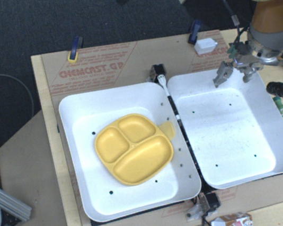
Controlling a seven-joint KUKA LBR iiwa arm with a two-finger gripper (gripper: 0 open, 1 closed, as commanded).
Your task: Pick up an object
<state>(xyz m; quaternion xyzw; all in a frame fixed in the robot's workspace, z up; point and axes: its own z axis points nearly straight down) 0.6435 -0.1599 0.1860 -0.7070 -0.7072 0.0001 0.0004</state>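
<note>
Red print "CHEMCAST GP" on the brown board behind the bins, fainter repeats unreadable

One fixed camera, high above the bench, looking down at a slant.

It takes in both shallow white plastic bins, the left bin and the right bin, whole, with the brown board bench around them and dark floor beyond its far edge. The grey arm with its orange band enters at the upper right corner, partly cut off by the frame.
</note>
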